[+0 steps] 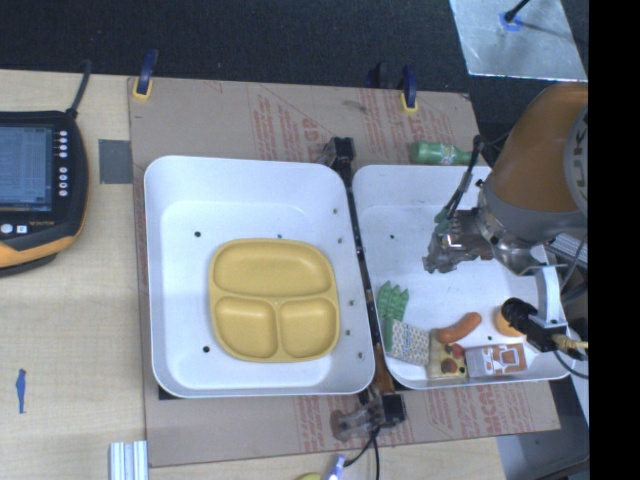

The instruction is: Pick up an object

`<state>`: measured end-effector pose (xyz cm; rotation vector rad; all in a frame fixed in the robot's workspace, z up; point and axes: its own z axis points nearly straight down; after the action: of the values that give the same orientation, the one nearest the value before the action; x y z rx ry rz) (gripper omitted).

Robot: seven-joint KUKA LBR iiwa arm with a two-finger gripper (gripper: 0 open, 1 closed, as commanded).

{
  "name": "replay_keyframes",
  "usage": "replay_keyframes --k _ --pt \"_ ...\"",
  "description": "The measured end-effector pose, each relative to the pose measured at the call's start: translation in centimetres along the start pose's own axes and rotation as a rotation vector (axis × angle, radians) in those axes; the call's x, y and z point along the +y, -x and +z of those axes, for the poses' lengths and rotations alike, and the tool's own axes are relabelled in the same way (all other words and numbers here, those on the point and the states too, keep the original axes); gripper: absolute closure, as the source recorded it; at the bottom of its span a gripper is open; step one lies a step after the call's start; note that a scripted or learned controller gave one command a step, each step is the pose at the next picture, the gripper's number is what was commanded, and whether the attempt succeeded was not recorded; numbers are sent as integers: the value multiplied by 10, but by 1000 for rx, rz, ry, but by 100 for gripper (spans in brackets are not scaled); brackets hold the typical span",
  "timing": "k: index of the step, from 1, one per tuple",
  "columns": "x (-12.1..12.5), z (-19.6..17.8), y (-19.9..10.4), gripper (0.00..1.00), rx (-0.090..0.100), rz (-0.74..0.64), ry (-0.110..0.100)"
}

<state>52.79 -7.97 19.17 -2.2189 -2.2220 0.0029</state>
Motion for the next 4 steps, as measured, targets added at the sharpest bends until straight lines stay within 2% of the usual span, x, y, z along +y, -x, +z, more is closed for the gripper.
replay_keyframes --k 1,2,3,4 --pt "-8 0 -52 100 1 -4 -3" --pt "-46 0 -125 100 0 -6 -2" --pt "-20 0 -16 100 0 0 0" --pt "5 0 -90 100 0 -4 -1"
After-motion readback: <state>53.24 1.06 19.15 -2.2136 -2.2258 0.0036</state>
